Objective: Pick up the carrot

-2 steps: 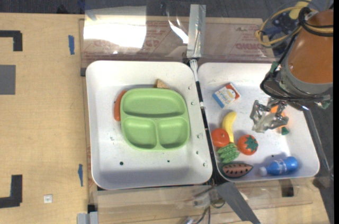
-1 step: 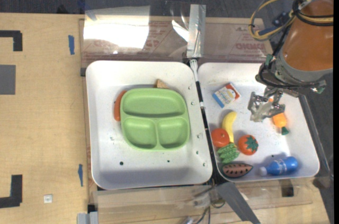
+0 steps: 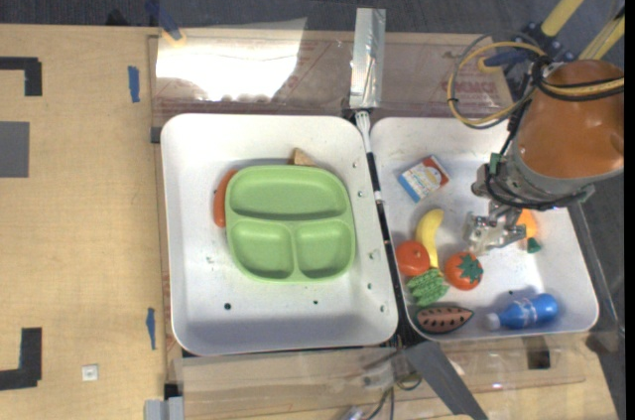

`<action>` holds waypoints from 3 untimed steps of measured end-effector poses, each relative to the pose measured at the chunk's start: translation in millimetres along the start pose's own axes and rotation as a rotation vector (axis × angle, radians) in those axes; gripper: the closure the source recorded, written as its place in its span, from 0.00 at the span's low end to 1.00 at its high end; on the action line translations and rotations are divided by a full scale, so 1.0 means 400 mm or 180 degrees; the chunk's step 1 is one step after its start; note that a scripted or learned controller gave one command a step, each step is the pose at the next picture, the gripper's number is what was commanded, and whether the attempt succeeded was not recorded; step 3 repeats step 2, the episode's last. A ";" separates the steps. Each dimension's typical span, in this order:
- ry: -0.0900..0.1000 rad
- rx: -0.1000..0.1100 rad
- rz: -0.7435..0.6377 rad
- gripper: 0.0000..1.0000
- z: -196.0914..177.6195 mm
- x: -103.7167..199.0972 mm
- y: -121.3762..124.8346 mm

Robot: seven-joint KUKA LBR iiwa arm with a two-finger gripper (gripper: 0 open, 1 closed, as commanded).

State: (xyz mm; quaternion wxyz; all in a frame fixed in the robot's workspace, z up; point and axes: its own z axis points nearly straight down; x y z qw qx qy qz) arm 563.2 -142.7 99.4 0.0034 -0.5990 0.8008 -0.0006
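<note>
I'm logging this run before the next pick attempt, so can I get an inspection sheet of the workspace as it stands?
Surface: two white bins side by side, left bin and right bin, on a wooden bench.
Job's things: carrot, orange with a green tip, lies in the right bin, partly hidden behind the gripper.
Clutter: green divided tray in the left bin; banana, tomato, blue bottle, small carton in the right bin.
Grippers: gripper low over the right bin beside the carrot.
Cables: yellow and black loops behind the arm.
Surroundings: dark floor.
</note>
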 end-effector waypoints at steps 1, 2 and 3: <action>0.0015 0.0016 -0.0627 1.00 -0.268 0.209 -0.025; -0.0012 0.0014 -0.0633 1.00 -0.287 0.196 -0.026; -0.0012 0.0014 -0.0633 1.00 -0.287 0.196 -0.026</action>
